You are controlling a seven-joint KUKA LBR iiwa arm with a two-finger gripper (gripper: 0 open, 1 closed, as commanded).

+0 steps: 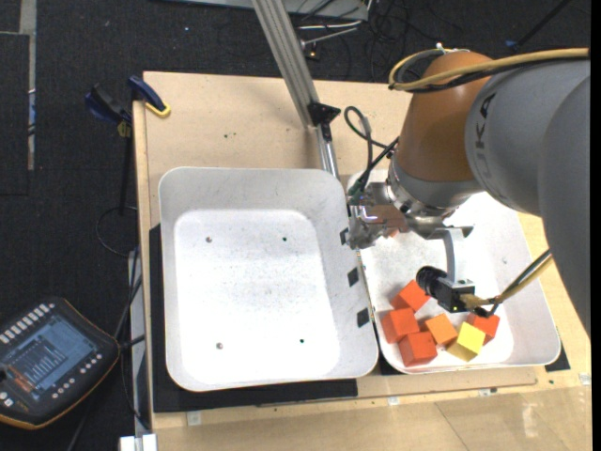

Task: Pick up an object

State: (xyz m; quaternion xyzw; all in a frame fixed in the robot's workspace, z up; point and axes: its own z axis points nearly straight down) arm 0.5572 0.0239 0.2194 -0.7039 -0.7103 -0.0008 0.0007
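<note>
On plywood bench (235,111), two white bins (171,252); black floor (66,73) around; fingers' state hidden

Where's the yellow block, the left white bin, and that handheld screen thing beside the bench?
yellow block (469,341): camera view, on its top face.
left white bin (249,271): camera view, on its bare floor.
handheld screen (49,353): camera view, on its display.

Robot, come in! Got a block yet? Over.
Tool over right bin, by its edge nearest the other bin. Blocks heaped at that bin's front, apart from tool. Nothing covers them.
</note>
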